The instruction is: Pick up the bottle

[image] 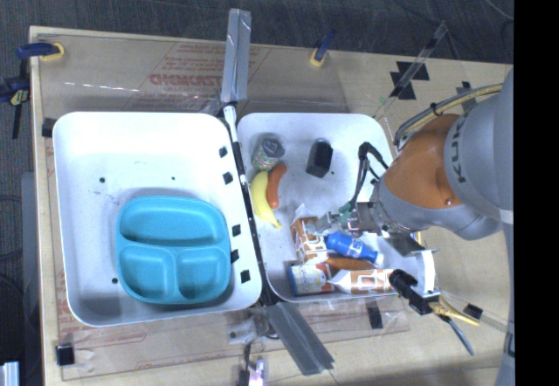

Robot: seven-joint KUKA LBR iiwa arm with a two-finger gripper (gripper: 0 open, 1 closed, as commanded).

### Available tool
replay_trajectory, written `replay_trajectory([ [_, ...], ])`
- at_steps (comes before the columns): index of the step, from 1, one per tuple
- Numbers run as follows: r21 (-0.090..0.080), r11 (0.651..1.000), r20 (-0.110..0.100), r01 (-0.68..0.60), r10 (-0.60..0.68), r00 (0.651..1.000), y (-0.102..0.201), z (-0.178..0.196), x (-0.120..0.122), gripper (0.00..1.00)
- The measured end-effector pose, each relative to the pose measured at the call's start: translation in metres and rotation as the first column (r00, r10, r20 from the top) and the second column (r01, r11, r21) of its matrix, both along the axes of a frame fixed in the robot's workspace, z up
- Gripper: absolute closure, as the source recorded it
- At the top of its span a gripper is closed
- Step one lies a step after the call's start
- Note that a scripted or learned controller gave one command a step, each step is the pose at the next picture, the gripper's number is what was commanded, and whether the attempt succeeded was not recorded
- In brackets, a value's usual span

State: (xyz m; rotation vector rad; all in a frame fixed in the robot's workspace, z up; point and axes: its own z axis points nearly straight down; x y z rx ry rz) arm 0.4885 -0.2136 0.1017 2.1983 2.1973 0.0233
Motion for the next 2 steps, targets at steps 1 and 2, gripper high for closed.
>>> replay_trajectory([
  [1, 0.001, 1.000, -0.002, -0.025, 0.025, 1.000, 0.0011, -0.0005, -0.0005, 0.00],
  [2, 0.000, 1.000, -0.002, -0.010, 0.010, 1.000, 0.0000, -0.0005, -0.0009, 0.00],
])
